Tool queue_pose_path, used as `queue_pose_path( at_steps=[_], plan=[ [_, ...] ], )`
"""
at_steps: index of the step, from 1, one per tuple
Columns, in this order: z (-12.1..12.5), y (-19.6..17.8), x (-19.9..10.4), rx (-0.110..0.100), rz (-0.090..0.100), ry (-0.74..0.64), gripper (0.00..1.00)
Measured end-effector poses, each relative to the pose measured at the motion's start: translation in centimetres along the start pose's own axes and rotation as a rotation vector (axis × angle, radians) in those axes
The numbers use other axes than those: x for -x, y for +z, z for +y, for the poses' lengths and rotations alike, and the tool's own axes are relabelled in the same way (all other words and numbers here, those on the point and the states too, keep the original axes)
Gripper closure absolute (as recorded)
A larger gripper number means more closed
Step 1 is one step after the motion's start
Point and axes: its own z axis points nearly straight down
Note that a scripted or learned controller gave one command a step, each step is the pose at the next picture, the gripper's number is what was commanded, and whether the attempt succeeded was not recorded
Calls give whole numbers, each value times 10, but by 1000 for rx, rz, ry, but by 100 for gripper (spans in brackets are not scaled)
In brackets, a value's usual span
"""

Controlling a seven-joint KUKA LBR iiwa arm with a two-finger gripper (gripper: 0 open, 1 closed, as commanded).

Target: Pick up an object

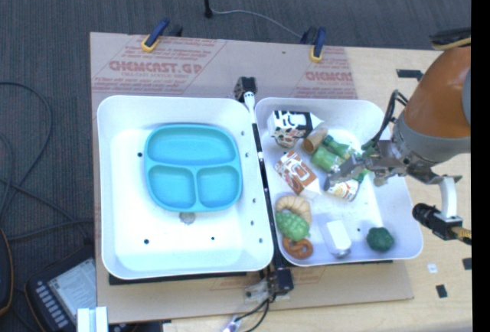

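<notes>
The small toy packet [344, 189] lies mid-right in the right bin [398, 250], just beside a green bottle [331, 153] and a printed carton [296, 174]. It looks light, stiff and slick, best pinched across its short sides. The gripper [354, 172] hangs over it; whether the jaws are parted or closed, I cannot tell. The left bin [122, 246] holds a blue tray [192, 167].

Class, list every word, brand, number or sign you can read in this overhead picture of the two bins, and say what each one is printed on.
"CHEMCAST GP": red print on the brown board behind the left bin.
Red print on the board near the right clamp: partly cut off, too blurred to read.
Small packets in the right bin: print too small to read.
</notes>
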Motion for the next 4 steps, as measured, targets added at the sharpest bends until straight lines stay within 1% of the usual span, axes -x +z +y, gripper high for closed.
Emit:
queue_pose_path(
  at_steps=[1,2,3,4],
  plan=[
    [-29,101,-19,7,-2,1,0],
    [-28,90,-18,10,-3,3,100],
    [-29,90,-18,9,-3,3,0],
    [-28,81,-18,9,-3,3,100]
  ],
)
